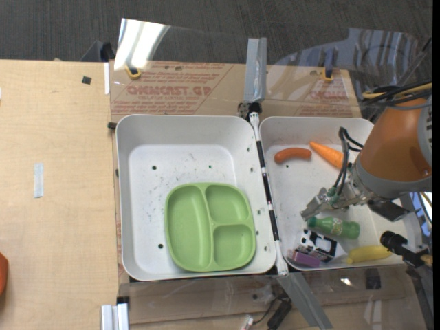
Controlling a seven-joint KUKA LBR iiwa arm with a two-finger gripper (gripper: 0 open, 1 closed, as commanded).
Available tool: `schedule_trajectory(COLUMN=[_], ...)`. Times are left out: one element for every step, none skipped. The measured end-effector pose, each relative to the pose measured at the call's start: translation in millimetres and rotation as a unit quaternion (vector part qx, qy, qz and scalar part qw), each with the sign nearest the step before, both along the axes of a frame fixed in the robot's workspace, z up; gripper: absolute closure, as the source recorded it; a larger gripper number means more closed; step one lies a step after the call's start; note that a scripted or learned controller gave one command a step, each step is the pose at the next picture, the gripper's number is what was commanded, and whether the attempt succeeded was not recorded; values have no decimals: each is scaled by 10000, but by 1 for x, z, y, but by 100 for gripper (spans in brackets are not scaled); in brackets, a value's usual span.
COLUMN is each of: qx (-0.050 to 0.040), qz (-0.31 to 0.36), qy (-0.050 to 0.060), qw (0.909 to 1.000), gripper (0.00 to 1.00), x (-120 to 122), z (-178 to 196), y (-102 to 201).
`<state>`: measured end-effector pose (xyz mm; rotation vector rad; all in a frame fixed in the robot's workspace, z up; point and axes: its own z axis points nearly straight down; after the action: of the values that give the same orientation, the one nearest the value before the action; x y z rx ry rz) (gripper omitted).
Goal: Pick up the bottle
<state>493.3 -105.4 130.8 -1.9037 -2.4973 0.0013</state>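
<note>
Lying on its side in the right bin, the green bottle is found near the front, directly beneath the gripper. Whether the pincer is apart or together cannot be told, as the fingers are too small and blurred against the bottle. The bottle is crowded at the front by a black-and-white packet, a purple item and a yellow banana. Farther back, an orange sausage and a carrot are seen well apart from it. A green divided plate is set in the left bin. Both bins are borne on a light wooden bench, with printed cardboard behind them and dark carpet beyond.
</note>
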Motion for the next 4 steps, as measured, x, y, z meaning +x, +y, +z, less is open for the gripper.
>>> schedule_trajectory(qx=[2,3,3,2], qz=[132,110,112,91], qy=[3,4,5,8], qw=[9999,9999,9999,10000], gripper=[0,100,0,100], x=[-14,-13,-14,-13], z=[-40,-32,-32,-23], y=[0,-1,-1,-2])
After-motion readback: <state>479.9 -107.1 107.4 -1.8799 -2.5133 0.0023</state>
